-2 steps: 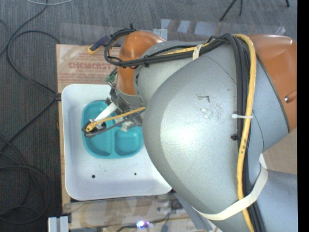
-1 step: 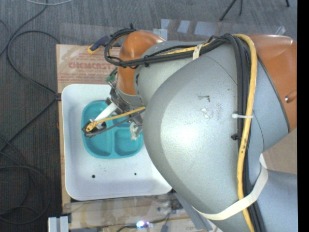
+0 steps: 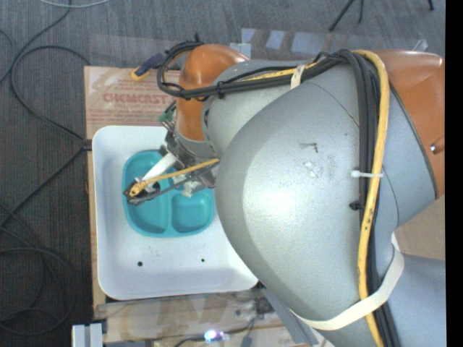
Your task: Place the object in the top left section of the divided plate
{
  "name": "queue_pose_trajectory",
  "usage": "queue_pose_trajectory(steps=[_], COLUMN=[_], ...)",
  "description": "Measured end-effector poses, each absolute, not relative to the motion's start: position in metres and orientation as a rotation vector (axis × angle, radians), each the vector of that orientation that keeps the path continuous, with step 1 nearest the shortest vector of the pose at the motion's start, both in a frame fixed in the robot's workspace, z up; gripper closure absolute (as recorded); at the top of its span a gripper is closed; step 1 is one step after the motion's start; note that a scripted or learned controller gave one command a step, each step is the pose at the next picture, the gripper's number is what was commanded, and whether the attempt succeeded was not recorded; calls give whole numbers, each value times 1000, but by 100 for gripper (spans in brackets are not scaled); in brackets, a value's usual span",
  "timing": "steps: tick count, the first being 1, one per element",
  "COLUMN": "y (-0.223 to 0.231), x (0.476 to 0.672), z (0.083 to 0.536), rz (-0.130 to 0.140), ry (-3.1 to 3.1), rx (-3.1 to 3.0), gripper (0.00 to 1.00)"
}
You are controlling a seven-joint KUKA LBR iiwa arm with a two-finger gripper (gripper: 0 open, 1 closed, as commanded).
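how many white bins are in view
1. The white bin is on the left, holding a teal plate. The arm covers the right side, so another may be hidden.

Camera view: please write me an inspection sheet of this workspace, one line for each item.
Surface: white bin on a board with red print.
Job's things: teal divided plate in the bin's upper half; the arm covers part of its upper sections, so the object cannot be told.
Clutter: two small dark spots on the bin floor; nothing else seen.
Gripper: gripper over the plate's upper sections.
Cables: yellow cable along the arm; black cables on the floor at the left.
Surroundings: dark grey carpet; thin stand legs at the top right.
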State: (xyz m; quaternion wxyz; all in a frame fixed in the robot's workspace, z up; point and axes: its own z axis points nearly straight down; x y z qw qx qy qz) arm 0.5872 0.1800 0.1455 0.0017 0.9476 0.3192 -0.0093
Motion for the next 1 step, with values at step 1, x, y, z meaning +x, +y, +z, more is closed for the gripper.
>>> queue_pose_trajectory(steps=[1], y=[180], x=[587], z=[146], rz=[-29], ry=[1001], rx=[2973], gripper=[0])
